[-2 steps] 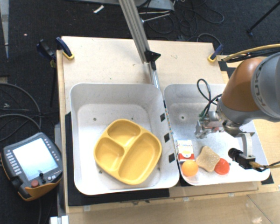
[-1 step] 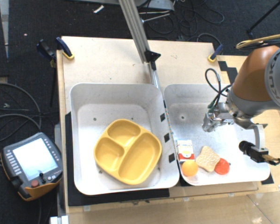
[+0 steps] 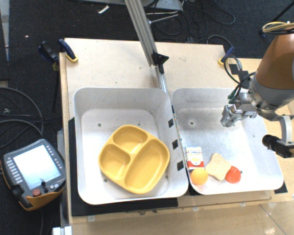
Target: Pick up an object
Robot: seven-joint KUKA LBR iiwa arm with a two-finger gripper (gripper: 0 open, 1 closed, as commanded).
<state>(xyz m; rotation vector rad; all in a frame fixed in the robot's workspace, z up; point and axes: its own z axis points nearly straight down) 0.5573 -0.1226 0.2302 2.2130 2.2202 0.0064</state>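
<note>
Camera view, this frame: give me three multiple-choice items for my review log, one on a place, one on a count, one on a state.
1. Where does the yellow divided plate lie?
A. in the left bin
B. in the right bin
C. on the bench outside both bins

2. How many small items lie at the near edge of the right bin?
A. two
B. four
C. six

3. Where is the end effector relative to those small items?
A. resting on the toast piece
B. over the far part of the right bin, apart from them
C. over the left bin

Answers:
1. A: the yellow divided plate sits within the left bin.
2. B: a small carton, an orange ball, a toast piece and a red item lie in the right bin.
3. B: the end effector is above bare bin floor, away from the cluster.
</note>
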